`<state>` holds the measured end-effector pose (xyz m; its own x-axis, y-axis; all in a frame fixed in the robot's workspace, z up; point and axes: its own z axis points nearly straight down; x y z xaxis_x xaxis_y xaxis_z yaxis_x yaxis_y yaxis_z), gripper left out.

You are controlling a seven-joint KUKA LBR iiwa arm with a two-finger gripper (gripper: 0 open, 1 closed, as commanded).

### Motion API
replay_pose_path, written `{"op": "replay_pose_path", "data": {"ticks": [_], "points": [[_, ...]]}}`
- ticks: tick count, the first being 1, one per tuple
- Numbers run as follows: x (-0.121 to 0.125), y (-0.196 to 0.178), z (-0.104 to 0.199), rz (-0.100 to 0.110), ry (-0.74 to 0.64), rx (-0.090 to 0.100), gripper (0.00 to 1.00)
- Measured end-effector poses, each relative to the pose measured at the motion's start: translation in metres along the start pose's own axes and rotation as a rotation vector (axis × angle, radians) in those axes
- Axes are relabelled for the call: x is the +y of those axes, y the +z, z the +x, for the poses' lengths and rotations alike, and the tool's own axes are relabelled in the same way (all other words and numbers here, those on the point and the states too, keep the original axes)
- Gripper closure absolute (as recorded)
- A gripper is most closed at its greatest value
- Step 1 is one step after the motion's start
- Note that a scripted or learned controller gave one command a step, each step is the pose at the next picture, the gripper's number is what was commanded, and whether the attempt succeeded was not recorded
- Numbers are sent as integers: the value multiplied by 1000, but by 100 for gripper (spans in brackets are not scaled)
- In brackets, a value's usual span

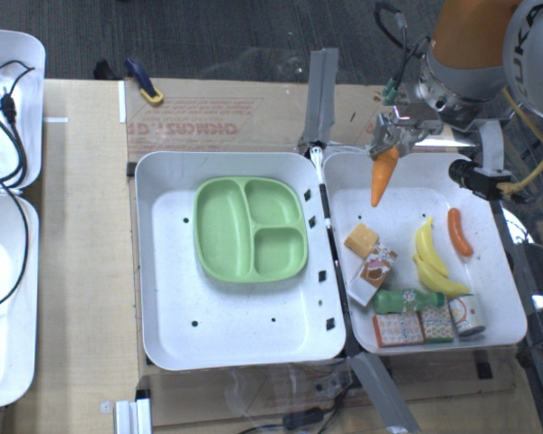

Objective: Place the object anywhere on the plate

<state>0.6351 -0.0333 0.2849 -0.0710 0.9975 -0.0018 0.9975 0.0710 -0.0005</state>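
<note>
Scene: two shallow white bins are seen from above, side by side on a bench; the arm (489,25) reaches in from 3 o'clock.
Plate: a green plate (251,229) with three compartments is set in the left bin (163,315), slightly toward 12 o'clock of that bin's middle. Nothing is seen lying on it.
Carrot: an orange carrot (382,179) is seen hanging point-down at the 11 o'clock corner of the right bin (498,324), its thick end up in the gripper.
Gripper: the gripper (395,141) is closed narrowly on the carrot's top end, which is seen pinched between the fingers.
Position: the carrot is held above the right bin's floor, at about 2 o'clock from the plate, with the divider between the bins lying in between.
Other items: a banana (432,259), a sausage (459,231), a tan block (361,240) and several small packets (416,319) are left in the right bin toward 5 o'clock.
Done: the pick is judged complete, since the carrot is gripped and appears lifted.
Left: the carry across the divider toward 9 o'clock, the lowering over the plate and the release are judged not yet done.
Progress: roughly the first half is judged finished.
</note>
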Motion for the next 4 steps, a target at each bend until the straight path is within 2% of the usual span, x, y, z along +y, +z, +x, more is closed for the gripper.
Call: {"op": "replay_pose_path", "data": {"ticks": [1,2,3,4], "points": [[-7,95,55,3,-149,1,100],[27,113,138,1,-78,0,100],[35,174,132,-11,140,3,100],[34,175,140,-7,134,13,0]]}}
